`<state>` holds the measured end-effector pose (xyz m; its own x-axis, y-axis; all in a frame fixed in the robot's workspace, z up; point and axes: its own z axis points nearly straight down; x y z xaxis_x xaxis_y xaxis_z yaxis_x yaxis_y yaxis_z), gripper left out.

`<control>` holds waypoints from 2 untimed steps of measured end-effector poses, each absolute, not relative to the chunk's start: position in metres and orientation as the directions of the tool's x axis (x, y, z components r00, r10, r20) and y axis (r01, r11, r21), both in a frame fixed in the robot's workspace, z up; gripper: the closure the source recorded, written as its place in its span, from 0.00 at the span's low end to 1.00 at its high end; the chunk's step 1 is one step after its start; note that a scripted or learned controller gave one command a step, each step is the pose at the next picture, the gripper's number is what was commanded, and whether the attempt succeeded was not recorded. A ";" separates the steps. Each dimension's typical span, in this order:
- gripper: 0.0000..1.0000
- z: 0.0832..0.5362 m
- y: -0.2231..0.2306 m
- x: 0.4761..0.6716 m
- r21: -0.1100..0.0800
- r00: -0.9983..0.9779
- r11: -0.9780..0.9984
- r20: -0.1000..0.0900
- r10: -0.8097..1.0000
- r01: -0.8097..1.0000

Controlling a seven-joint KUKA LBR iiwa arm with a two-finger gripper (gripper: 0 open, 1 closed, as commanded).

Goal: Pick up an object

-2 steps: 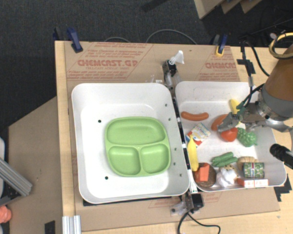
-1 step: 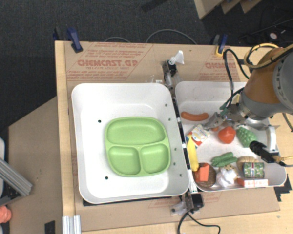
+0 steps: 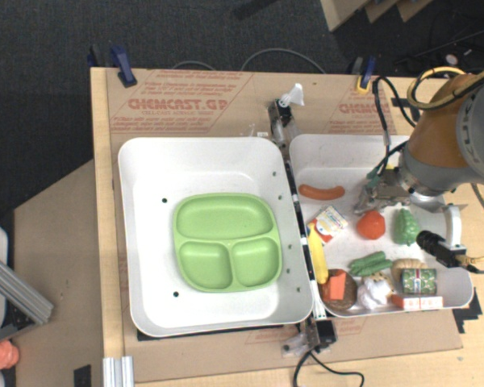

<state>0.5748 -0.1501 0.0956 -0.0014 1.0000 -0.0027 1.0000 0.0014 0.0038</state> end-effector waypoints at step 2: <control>0.00 0.172 -0.148 0.535 0.000 -0.001 0.001 -0.001 1.000 1.000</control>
<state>0.5346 -0.1478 0.1719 -0.0005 1.0000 -0.0008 1.0000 0.0005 0.0005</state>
